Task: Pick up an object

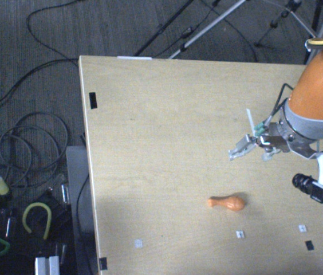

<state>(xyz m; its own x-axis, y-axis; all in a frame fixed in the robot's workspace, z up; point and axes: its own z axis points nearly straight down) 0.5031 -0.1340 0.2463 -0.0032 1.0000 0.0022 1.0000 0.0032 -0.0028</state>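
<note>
Matt wood-look bench top [167,130], glossy orange object [228,203] — smooth

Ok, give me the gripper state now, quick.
Gripper: cannot be told from this view; nothing shows between its tips. It hangs above the tan board, apart from the orange pear-shaped toy.

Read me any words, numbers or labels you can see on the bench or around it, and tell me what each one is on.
No text can be read.
The black marker near the bench's back left corner: no readable characters.
The small white squares and dark tag by the orange object: too small to read.
The gripper: no legible label.
</note>
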